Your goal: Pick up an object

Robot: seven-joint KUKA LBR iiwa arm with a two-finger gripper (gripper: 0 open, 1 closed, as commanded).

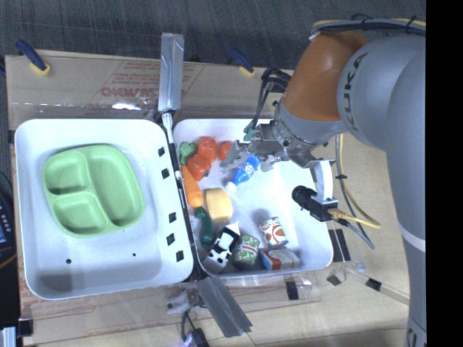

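Above the right bin (318,248), the pincer (249,156) sits over the blue bottle (245,172), positioned for grasping; its opening cannot be told.

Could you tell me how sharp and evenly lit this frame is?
In the camera view, light is soft and even; the green tray and the right bin look reasonably sharp, the gripper over the blue bottle is cluttered and hard to read.

Grey arm (391,100), orange band (322,78), black cables.
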